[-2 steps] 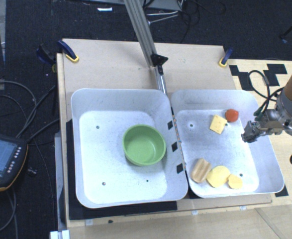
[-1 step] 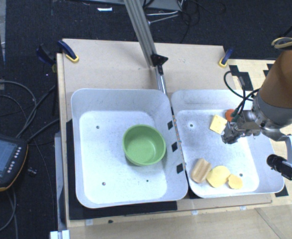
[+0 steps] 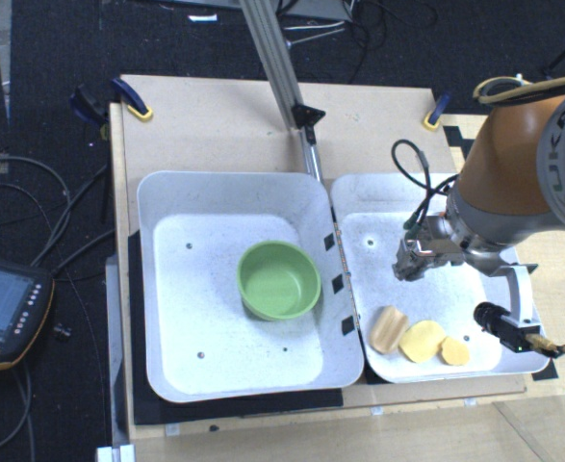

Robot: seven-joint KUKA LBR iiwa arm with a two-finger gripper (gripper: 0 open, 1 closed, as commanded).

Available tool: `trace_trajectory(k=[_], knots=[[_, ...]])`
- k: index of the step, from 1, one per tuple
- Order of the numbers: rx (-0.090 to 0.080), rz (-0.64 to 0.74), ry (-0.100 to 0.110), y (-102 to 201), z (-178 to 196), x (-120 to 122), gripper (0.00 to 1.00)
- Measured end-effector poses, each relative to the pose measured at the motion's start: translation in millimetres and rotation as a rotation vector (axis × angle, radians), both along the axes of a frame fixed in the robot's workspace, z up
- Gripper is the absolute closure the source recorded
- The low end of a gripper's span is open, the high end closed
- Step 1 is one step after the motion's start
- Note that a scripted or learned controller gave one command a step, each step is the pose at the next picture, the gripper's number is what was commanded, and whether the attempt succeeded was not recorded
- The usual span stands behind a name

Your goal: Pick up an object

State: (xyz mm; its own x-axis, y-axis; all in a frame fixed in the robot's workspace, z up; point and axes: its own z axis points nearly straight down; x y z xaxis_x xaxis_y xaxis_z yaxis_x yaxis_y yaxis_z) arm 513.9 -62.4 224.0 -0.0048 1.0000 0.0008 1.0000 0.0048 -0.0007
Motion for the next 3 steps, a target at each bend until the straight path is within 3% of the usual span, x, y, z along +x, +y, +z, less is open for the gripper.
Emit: trace_trajectory(k=[1,3], knots=[[0.0,0.0,-0.001,51.7,4.6,-7.6,1.0],[0.0,-0.001,0.0,146.8,-5.0,7.0,1.0]])
